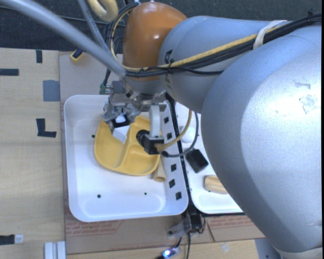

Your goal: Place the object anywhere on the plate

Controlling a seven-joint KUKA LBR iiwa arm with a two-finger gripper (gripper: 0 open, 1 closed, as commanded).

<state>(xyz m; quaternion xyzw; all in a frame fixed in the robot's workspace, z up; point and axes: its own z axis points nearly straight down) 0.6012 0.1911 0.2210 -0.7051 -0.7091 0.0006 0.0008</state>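
Item: left white bin (86, 198), holding a yellow plate (116, 155) that lies tilted against the bin floor, its far rim raised toward the arm. The plate is glossy, shallow, with a curved lip; its nearer right portion is hidden by the wrist hardware.

Item: gripper (119, 118), hanging directly over the plate's upper left edge, at the end of the grey arm (259, 117) with its orange band (146, 31). We cannot tell how its pincer stands: the tip is a clutter of metal, black and white parts, and we see nothing clearly held.

Item: a tan, rounded object (160, 172) just beside the plate's lower right rim, touching or nearly so; small, pale, partly hidden by the black perforated strip (173, 161). We judge this the likely thing to be placed, lying down and right of the gripper.

Item: right white bin (205, 204), with a second tan piece (215, 184) near its left wall.
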